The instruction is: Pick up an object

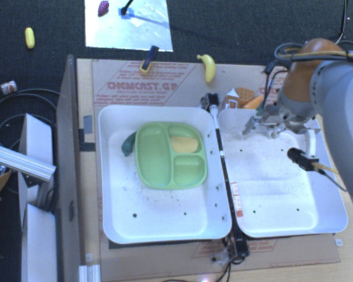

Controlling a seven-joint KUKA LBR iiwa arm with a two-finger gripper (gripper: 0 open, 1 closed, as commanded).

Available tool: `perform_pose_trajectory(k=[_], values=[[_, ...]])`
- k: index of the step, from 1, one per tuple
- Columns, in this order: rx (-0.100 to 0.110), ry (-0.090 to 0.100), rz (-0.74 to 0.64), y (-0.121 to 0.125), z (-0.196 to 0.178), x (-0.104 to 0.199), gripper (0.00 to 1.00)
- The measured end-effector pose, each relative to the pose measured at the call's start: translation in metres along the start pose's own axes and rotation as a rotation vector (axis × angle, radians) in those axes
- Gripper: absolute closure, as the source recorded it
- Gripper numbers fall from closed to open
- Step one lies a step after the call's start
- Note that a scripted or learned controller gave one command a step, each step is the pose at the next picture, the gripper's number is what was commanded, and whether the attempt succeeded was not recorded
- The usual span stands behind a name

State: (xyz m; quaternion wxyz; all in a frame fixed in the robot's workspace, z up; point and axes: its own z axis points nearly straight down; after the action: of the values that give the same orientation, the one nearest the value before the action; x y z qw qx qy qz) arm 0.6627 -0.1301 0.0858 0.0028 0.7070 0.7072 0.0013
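Pick candidates all sit left of centre frame. A yellow piece (184, 143) lies in the upper right compartment of the green divided plate (165, 172), and a dark green item (128, 144) lies against the plate's left edge. Both are in the left bin (159, 225).

My gripper (262, 127) is over the upper part of the right bin (276, 213), centre right of frame and well apart from both candidates. I see nothing pickable under me, just bare white floor with a few dark specks. Jaw state: can't tell, the wrist blocks the view and the detail is too small. No object is visible at the gripper.

Step, as I judge it: pre-grasp, no target engaged yet.

Next move needs a traverse left across the divider between the bins, then a descent. The dark green item is probably the easier grab, since it's on the bin floor. The yellow piece means dropping inside a compartment wall, so alignment is tighter.
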Motion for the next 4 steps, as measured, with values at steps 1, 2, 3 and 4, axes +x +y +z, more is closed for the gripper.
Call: perform_pose_trajectory(k=[1, 2, 3, 4], values=[[0.004, 0.002, -0.007, -0.002, 0.001, 0.038, 0.0], [0.001, 0.002, -0.005, 0.007, 0.0, 0.029, 0.0], [0.003, 0.001, -0.005, 0.007, 0.001, 0.037, 0.0], [0.003, 0.001, -0.005, 0.006, 0.001, 0.042, 0.0]])
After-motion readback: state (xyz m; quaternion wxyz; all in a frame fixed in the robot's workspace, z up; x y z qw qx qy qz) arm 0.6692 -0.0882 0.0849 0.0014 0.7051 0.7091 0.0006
